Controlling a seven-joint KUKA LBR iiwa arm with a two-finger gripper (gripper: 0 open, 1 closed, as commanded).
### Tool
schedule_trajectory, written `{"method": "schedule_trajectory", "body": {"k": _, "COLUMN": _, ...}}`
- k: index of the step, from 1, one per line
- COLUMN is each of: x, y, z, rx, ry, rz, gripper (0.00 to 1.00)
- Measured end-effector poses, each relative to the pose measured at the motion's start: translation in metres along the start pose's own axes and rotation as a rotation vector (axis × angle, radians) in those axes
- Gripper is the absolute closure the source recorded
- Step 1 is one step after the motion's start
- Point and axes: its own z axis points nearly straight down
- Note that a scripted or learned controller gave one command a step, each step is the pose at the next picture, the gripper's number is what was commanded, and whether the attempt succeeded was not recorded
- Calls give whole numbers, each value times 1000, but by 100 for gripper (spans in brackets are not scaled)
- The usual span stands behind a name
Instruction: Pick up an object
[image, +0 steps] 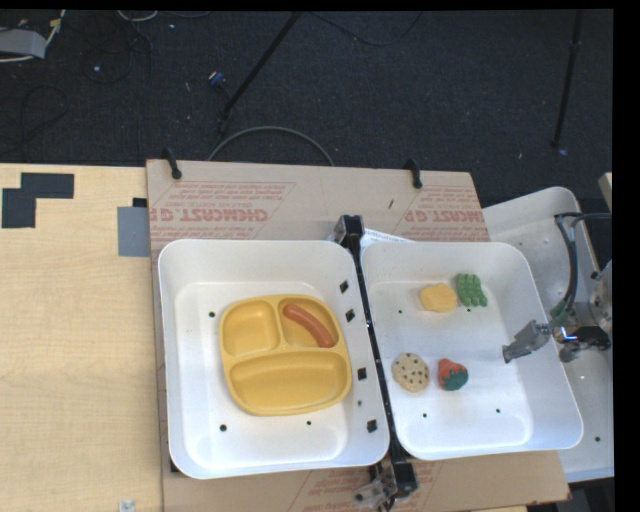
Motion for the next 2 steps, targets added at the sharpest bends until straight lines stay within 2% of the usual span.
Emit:
{"method": "schedule_trajectory", "body": {"k": 1, "x": 6, "y": -3, "z": 45, "rx": 6, "ry": 4, "rz": 0, "gripper": 0}}
{"method": "schedule_trajectory", "body": {"k": 2, "x": 4, "y": -1, "z": 108, "rx": 7, "ry": 4, "rz": 0, "gripper": 0}}
